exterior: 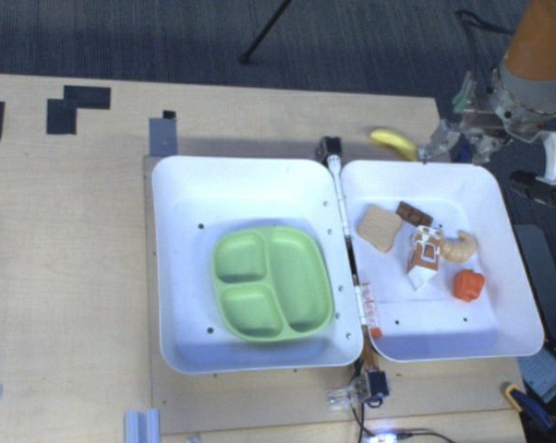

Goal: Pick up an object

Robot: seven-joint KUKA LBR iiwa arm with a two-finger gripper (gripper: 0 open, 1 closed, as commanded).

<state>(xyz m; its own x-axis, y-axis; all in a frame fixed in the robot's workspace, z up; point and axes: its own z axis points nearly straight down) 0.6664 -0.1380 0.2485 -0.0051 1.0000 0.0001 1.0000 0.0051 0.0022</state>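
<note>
Arm: the grey arm with the orange band sits at the upper right, up past the far corner of the right-hand shallow white bin.

Gripper: the two-finger gripper hangs over that far rim, not over any of the items. Honestly can't tell if it's spread or closed, too blurry there. Nothing visible in it.

Where the stuff is: all the candidates are clustered mid right bin. There's a tan flat bread-slice toy, a small dark brown chocolate-looking block just beside it, a white carton with orange print, a pale tan croissant-shaped piece touching the carton, and a little orange-red pepper-like toy nearer the front.

Other bin: the left white bin has a green three-compartment plastic tray in it.

Outside: a yellow banana toy lies on the bench behind the right bin.

Handling guess: these look like light, stiff plastic play food, probably a bit slick. The orange-red one seems the easiest bet, it stands apart from the rest and is chunky enough to pinch across its middle. The bread slice lies flat, so it'd be hard to get fingers under.

Progress: I'd say nothing's picked yet; the gripper needs to come down into the bin first.
</note>
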